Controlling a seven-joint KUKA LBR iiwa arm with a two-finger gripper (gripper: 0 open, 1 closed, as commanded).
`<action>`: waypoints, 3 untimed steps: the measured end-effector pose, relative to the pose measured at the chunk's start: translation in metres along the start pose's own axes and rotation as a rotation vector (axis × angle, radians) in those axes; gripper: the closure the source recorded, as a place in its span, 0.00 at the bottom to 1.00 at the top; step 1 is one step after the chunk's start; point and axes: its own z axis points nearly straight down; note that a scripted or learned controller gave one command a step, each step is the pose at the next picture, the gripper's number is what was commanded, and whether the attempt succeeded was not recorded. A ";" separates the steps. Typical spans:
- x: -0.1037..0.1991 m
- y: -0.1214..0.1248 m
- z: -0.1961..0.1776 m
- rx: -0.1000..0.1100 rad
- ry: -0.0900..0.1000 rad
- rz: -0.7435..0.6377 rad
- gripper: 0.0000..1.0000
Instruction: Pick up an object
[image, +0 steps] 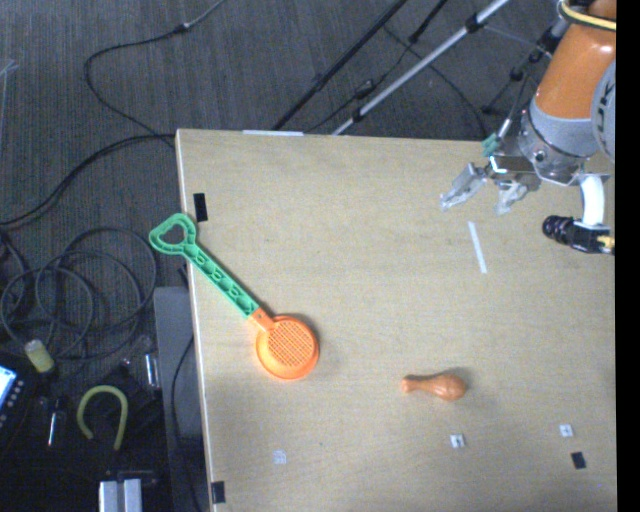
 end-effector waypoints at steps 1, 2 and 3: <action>-0.014 0.003 0.139 0.000 -0.003 -0.207 0.00; -0.043 0.004 0.137 -0.003 -0.006 -0.385 0.00; 0.002 0.004 0.161 -0.003 -0.002 -0.633 0.00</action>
